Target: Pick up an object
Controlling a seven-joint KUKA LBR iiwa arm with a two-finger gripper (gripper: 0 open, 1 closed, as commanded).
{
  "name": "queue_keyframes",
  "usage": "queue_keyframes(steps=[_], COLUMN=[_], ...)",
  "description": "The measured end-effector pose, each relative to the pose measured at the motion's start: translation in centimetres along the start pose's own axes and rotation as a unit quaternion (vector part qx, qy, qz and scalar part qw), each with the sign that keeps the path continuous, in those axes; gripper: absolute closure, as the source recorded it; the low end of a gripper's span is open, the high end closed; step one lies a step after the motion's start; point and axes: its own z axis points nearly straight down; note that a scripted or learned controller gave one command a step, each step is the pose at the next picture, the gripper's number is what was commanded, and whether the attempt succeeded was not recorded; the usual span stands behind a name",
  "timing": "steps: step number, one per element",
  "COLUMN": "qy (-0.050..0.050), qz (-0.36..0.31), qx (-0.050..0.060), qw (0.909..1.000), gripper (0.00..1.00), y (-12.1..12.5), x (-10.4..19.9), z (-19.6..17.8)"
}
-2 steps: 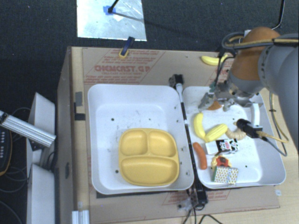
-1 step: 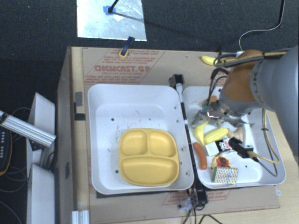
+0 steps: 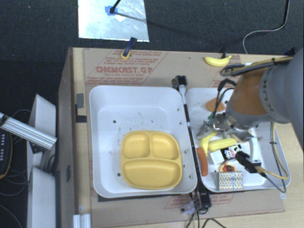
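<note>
Nearest, in the right bin (image 3: 280, 180): a woven white block (image 3: 230, 179), an orange sausage (image 3: 203, 161), yellow pieces (image 3: 219, 144). Above them, the gripper (image 3: 216, 125), fingers' state impossible to tell. Left bin (image 3: 102, 127): yellow divided plate (image 3: 151, 159). Farthest, on the desk (image 3: 190, 63): a banana (image 3: 217, 60).

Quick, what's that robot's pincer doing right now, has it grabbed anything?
Pincer: low in the right bin, over the pile of small things by a yellow block. Whether it is open, closed or holding something cannot be told.
</note>
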Motion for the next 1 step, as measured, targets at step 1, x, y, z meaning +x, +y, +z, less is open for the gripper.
queue_keyframes(steps=[1], qy=[0.000], qz=[0.000], qx=[-0.001], qw=[1.0000], gripper=[1.00], y=[0.08], x=[0.02], z=[-1.06])
